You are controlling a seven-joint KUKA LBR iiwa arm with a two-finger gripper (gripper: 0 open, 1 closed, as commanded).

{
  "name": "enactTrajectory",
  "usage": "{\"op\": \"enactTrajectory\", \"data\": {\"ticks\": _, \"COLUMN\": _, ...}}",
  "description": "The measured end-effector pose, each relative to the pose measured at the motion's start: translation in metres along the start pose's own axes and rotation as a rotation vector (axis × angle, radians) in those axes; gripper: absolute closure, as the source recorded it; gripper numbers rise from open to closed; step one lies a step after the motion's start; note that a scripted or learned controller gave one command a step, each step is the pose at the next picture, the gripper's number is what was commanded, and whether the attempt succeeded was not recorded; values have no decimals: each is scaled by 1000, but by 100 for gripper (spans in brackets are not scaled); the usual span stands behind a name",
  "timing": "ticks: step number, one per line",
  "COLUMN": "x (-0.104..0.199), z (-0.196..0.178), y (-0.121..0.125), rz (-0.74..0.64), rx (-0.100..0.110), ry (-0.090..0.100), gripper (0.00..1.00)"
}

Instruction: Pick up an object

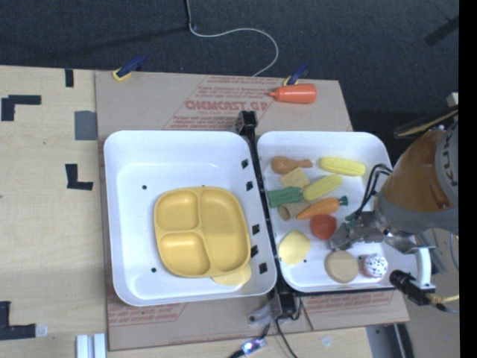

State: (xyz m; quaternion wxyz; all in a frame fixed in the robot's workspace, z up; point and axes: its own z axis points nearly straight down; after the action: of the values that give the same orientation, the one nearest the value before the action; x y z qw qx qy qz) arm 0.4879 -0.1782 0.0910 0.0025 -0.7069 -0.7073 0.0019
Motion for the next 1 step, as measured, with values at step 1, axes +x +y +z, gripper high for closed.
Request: {"op": "enactTrajectory", "data": {"ticks": 1, "x": 1, "z": -44, "y": -9, "rz": 0, "rx": -3, "ry": 0, "gripper": 100}}
